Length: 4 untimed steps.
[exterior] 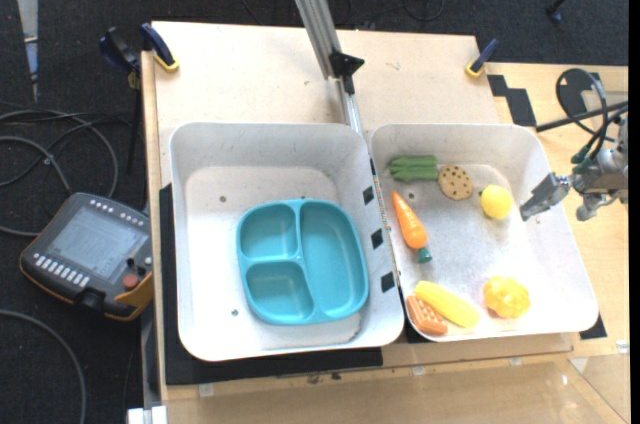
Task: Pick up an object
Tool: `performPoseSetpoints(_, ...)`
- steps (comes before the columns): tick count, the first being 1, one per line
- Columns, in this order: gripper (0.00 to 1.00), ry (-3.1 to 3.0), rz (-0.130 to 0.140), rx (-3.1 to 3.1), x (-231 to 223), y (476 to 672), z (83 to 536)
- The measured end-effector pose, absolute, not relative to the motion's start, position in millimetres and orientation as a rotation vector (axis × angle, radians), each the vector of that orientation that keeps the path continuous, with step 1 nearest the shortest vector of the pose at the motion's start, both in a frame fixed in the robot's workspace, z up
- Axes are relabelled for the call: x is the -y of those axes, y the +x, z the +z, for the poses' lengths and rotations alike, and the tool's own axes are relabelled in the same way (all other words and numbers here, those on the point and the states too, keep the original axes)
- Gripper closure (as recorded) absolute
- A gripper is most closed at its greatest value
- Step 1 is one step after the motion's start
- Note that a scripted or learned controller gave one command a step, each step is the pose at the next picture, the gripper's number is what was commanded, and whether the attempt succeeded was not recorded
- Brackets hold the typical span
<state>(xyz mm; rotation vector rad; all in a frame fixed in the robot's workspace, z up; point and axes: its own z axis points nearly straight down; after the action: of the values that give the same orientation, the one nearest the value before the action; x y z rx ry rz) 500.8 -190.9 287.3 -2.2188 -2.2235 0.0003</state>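
The right bin point(560, 242) holds several toy foods: a green bean bundle point(413, 167), a brown cookie point(455, 181), a yellow lemon point(496, 202), an orange carrot point(409, 222), a yellow banana-like piece point(447, 303), an orange waffle-like piece point(426, 315) and a yellow pepper point(507, 297). My gripper point(566, 201) hangs over the right rim of that bin, just right of the lemon. Its fingers stand open with nothing between them. One fingertip point(541, 198) points down toward the bin floor near the lemon.
The left bin point(200, 162) holds a teal divided plate point(300, 262). A metal pole point(315, 7) slants down to the wall between the bins. Yellow clamps sit at the bench's back corners. A teach pendant point(85, 252) lies on the floor at the left.
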Motion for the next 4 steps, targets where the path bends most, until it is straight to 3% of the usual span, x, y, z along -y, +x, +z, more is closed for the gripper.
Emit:
performPoseSetpoints(1, 0.00, -2.220, 0.000, 2.223, 191.0, 500.8, 287.4)
performPoseSetpoints(4, 0.00, -2.217, 0.004, 2.218, 172.0, 511.6, 125.2)
